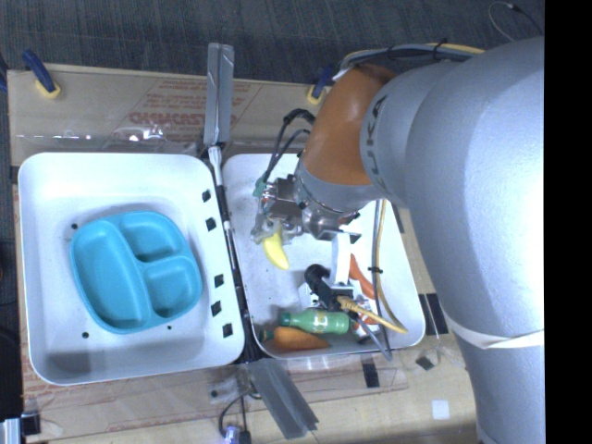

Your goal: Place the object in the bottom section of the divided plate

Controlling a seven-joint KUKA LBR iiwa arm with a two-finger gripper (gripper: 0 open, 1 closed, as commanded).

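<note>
At frame centre, the metal two-finger gripper (275, 232) is hanging over a small yellow plastic banana (276, 251); grip unclear; banana probably light, slick, best pinched mid-length

Blue plate (137, 268) unobstructed in left bin; right bin's front crowded w/ clutter (335, 317)

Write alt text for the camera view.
The grey arm's gripper hangs over the right bin, just above a yellow banana. A green bottle lies nearer the front; a blue divided plate sits in the left bin.
</note>
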